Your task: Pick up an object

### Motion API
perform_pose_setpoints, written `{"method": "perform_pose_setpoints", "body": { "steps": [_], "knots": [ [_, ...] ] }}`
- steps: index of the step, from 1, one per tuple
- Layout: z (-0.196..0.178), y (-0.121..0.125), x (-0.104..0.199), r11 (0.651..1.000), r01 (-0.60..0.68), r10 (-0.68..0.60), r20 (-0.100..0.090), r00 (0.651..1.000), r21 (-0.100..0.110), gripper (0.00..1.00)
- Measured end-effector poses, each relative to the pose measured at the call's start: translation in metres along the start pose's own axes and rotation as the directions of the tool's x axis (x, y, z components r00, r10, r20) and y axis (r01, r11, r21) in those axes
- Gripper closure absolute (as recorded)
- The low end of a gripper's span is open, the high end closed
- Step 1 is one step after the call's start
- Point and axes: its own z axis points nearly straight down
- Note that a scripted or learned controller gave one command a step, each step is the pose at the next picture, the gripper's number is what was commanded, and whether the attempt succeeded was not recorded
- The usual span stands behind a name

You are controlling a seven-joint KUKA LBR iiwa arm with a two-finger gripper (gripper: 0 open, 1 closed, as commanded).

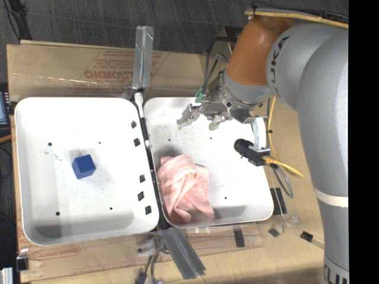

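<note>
Two shallow white bins sit side by side on the worktop (53, 61). Over the right bin (237, 203) hangs the grey arm (308, 76), its gripper (201, 116) spread and grasping nothing. A crumpled pink cloth (185, 188) lies near that bin's front left; a small blue cube (84, 165) rests in the left bin (35, 218). Nothing is lifted yet, so the whole pick remains.

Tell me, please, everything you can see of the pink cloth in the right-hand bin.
The pink cloth is a soft, pale pink fabric, like a small towel, crumpled into a loose heap with visible folds. It lies on the floor of the right bin, in its near left part, pressed against the wall beside the left bin. It touches only the bin; the gripper hangs apart from it, over the bin's far side.
</note>
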Motion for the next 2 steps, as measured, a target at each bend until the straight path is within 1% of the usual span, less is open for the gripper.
{"method": "perform_pose_setpoints", "body": {
  "steps": [1,2],
  "knots": [
    [0.074,0.038,0.002,0.993,0.116,-0.116,0.0,0.993,0.0,0.0],
    [0.029,-0.016,0.045,0.979,0.204,-0.204,0.001,0.979,-0.003,0.0]
  ]
}}
